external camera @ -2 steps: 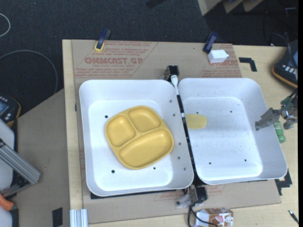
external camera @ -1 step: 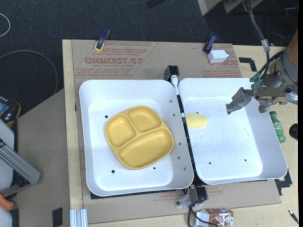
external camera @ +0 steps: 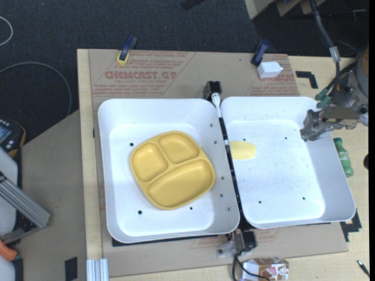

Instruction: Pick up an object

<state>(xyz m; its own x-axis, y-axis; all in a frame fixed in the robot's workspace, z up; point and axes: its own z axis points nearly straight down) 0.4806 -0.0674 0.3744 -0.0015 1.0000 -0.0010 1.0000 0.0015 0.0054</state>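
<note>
The yellow divided plate (external camera: 171, 170) lies flat in the middle of the left bin (external camera: 111, 119), with nothing on it or against it. A small pale yellow piece (external camera: 242, 150) lies in the right bin (external camera: 328, 206), close to the wall between the two bins. A green bottle (external camera: 343, 156) lies outside that bin's right rim. My gripper (external camera: 312, 128) hangs over the right bin's far right side; I cannot tell its state. The brown board (external camera: 146, 72) under the bins reads "CHEMCAST GP" in red.
</note>
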